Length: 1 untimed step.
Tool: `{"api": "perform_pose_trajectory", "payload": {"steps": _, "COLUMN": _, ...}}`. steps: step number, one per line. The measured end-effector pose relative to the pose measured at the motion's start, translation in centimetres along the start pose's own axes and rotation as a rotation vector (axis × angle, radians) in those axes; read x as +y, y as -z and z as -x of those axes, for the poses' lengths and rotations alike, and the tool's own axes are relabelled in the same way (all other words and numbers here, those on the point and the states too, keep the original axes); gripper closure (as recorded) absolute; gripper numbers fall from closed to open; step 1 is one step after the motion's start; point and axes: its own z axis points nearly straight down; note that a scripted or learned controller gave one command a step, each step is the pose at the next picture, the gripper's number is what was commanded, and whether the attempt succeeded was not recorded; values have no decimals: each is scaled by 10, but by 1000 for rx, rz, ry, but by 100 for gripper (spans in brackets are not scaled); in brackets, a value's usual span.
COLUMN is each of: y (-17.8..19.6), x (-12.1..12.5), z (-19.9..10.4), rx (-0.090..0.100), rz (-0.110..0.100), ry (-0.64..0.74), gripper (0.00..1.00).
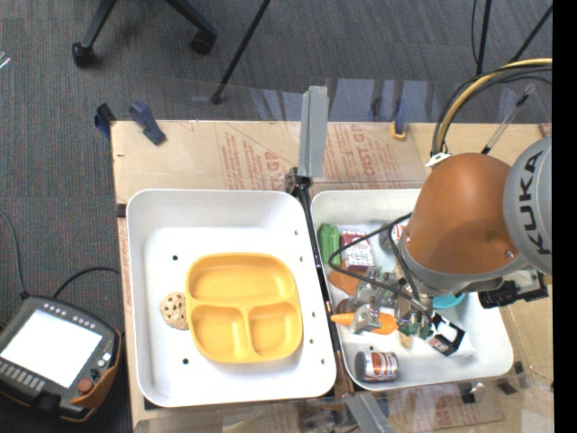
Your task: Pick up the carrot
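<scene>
**Gripper low over the carrot in the right bin**

The carrot point(356, 317) lies in the right bin point(491, 354), toward that bin's left wall and in its near half. Its long axis runs roughly left to right, with the thin orange tip pointing left toward the divider between the bins and the thicker end disappearing under the metal of the gripper point(383, 312).

The gripper sits directly above the carrot's right-hand portion, hanging from the orange band of the arm point(460, 224), which comes in from the right. Grey finger hardware overlaps the orange body, but how far apart the fingers stand, and whether they bracket the carrot or merely hover over it, cannot be made out from this slant (the wrist hides much of the contact zone). I would not call it a grasp.

The relation that matters: the tool is over the carrot's thick end, not its middle, so a closing across the short axis looks workable but off-centre.

Close by are a small can point(377, 365) just nearer, and a green item point(329, 240) farther back. The yellow tray point(245, 307) and a cookie point(174, 309) rest in the left bin point(149, 215).
</scene>
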Motion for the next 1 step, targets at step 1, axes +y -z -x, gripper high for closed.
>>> {"api": "perform_pose_trajectory", "payload": {"steps": 1, "y": 6, "x": -1, "z": -1, "rx": 8, "rz": -3, "ry": -1, "gripper": 100}}
